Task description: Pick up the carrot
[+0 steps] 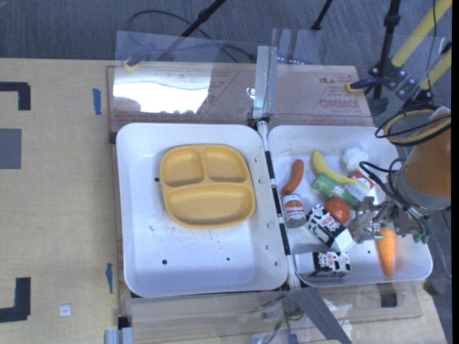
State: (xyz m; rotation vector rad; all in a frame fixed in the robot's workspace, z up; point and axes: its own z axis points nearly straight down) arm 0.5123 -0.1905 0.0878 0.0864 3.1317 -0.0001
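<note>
The orange carrot (pixel 386 254) lies in the right bin (pixel 419 269) near its front right corner, with its thin tip pointing toward the bin's front edge. My gripper (pixel 378 221) hangs directly over the carrot's thick end, at or just above it. The arm's orange band (pixel 430 168) sits behind it at the right edge. The gripper body hides where it meets the carrot.
Left of the carrot, the right bin holds a red tomato (pixel 337 210), two cow-patterned cartons (pixel 325 224) (pixel 331 261), a small can (pixel 294 211), a sausage (pixel 292 176), a banana (pixel 328 168) and a green bottle (pixel 332 187). A yellow divided plate (pixel 206 185) lies in the left bin (pixel 143 264).
</note>
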